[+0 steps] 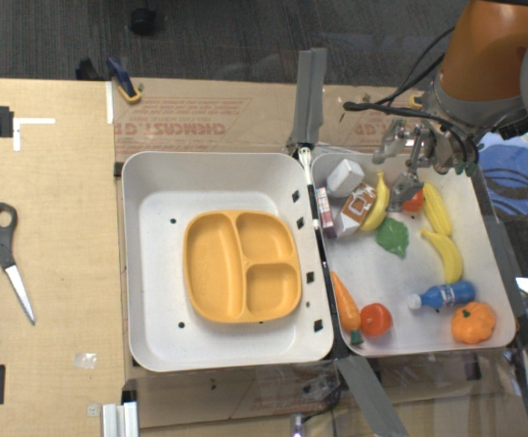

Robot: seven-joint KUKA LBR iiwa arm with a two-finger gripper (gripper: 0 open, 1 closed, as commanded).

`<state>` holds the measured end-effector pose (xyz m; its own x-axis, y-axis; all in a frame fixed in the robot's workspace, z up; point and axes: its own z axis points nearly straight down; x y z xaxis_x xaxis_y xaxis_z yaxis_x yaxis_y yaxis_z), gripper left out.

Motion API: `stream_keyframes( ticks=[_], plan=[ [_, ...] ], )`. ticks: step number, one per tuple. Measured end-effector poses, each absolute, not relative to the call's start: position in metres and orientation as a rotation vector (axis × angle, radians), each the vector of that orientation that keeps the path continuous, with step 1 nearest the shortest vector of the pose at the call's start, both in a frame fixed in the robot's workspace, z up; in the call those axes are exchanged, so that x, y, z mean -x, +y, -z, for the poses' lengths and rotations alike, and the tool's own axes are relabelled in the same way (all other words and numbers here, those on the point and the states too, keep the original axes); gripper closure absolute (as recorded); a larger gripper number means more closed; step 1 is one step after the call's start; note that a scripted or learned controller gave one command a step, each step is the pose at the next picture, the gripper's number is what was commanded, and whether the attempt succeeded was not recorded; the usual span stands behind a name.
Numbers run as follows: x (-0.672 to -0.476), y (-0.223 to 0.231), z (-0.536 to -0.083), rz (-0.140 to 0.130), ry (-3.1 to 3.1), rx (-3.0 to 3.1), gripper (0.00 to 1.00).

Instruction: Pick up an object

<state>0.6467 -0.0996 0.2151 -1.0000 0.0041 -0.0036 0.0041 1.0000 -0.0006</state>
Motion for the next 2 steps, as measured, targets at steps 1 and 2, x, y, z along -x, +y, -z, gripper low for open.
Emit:
stream_keyframes(
  ticks=[1,2],
  plan=[
    [-0.64,-0.125,-0.119,0.003,3.11,-0.115,0.0],
    [-0.625,-0.116,-0.115,0.007,3.067,-0.305,0.0]
  ],
)
